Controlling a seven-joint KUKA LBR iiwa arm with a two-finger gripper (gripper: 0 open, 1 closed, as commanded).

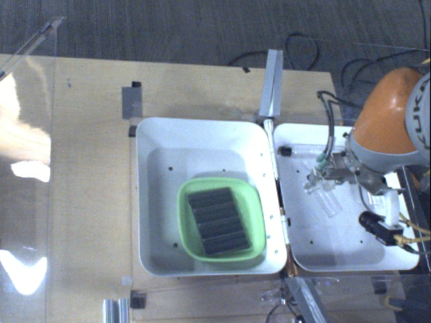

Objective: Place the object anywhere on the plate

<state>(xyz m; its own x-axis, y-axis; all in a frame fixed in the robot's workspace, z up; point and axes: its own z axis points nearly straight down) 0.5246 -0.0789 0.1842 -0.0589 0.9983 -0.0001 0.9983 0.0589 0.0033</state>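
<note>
**Dark ridged object on plate; pincer over right bin**

The pincer (323,187) is pale, blurred and translucent against the white bin floor; whether it is released or clenched cannot be told. The arm (394,123) is cut off at the 3 o'clock edge, its orange band bulking above the wrist and hiding part of the right bin (337,258). Cables trail near the wrist.

The plate (252,210) is a green, rounded-square dish with a raised rim, smooth in finish. The object (217,221), a dark grey rectangular block with crosswise ridges, lies flat on it, tilted slightly. The plate sits toward 5 o'clock in the left bin (155,180). Both bins rest on the pale wooden table (81,180).
</note>
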